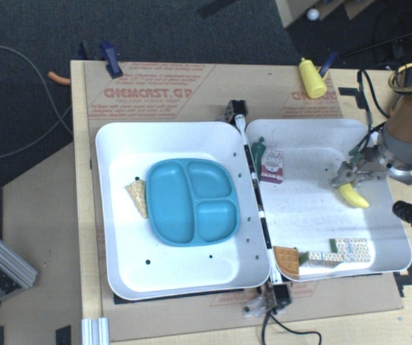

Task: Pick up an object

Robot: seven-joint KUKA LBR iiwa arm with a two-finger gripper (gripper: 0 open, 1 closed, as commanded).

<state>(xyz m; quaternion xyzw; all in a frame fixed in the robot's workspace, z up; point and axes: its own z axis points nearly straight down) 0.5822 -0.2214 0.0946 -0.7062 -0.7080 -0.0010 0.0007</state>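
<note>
My gripper (pixel 349 172) hangs low over the right bin (pixel 313 131), near its right wall, with the arm's orange band (pixel 409 117) above it. A small yellow banana-shaped toy (pixel 354 196) lies on the bin floor just below and in front of the gripper tip, touching or nearly touching it. Against the bin's left wall sit a pink and white packet (pixel 272 166) and a small green piece (pixel 259 149). Along the front edge lie a brown toast-like piece (pixel 286 259) and a patterned flat package (pixel 339 252).
The left bin (pixel 119 149) holds a blue divided plate (pixel 191 200) with a tan waffle-like wedge (pixel 138 195) at its left side. A yellow clamp (pixel 312 79) and a blue clamp (pixel 109 60) grip the bench's far edge. Cables run at the right.
</note>
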